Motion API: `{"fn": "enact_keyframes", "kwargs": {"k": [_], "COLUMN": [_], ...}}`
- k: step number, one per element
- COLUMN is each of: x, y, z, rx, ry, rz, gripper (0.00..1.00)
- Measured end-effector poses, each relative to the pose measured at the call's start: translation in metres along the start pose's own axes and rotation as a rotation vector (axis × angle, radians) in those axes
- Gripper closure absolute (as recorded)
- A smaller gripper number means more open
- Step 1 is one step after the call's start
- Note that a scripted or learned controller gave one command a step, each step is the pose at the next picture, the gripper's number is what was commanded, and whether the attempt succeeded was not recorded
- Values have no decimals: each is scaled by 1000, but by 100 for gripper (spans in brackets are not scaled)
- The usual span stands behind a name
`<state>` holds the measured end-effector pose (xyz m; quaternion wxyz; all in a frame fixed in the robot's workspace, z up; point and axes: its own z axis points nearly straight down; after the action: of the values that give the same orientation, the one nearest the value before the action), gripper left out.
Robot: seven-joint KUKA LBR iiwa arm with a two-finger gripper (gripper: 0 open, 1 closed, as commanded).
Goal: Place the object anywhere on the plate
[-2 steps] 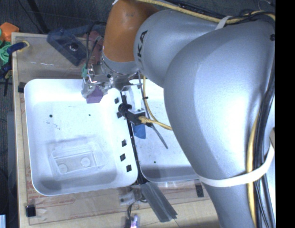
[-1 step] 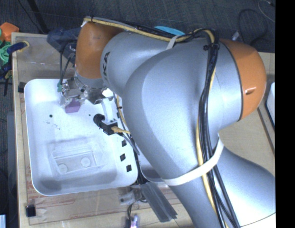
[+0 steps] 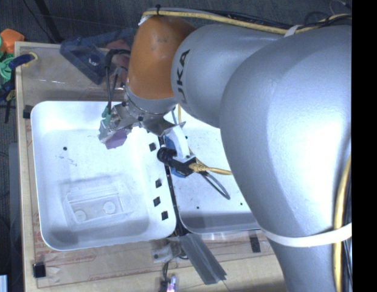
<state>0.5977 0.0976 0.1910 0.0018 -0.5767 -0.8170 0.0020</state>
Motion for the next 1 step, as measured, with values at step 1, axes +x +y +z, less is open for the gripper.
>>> {"fn": "enact_keyframes", "kwargs": {"k": [1], "x": [61], "y": [61], "z": [2], "rx": [-1], "ry": [0], "rz": [136], "gripper": [100]}}
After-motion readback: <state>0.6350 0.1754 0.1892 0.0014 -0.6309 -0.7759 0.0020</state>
